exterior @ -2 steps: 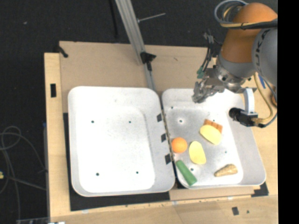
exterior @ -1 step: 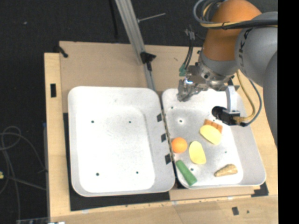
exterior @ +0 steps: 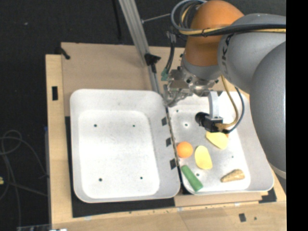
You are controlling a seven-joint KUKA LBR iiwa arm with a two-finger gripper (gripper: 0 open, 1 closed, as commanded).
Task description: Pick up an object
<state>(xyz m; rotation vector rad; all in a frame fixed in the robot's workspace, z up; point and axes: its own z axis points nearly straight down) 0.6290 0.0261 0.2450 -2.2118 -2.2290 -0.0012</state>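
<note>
**A:** Start at the near edge. What lies closest?

**B:** In the right bin (exterior: 250, 184), along its near rim, a green stick-shaped object (exterior: 191, 178) lies at a slant beside the divide between the two bins. Further right on the same near stretch sits a tan, lumpy piece (exterior: 233, 176), well apart from the green one.

**A:** And just behind those?

**B:** A yellow oval object (exterior: 203, 157) lies just above the green one, and an orange ball (exterior: 184, 149) rests just beside it on its left, close to the bin's left wall. A second yellow piece (exterior: 218, 139) lies a little farther back and to the right.

**A:** The left bin?

**B:** The left bin (exterior: 77, 105) shows its white floor with four small dark dots.

**A:** Where is the gripper?

**B:** The gripper (exterior: 172, 98) hangs at the far left corner of the right bin, right over the divide, below the orange band (exterior: 211, 30) and the grey arm (exterior: 262, 57). No object sits between its fingers. Whether they are spread or closed, I cannot tell; they are too small and cluttered.

**A:** Anything else back there?

**B:** A black part with a cable (exterior: 207, 121) hangs below the wrist, just behind the second yellow piece. A metal rail (exterior: 137, 32) slants away beyond the bins.
</note>
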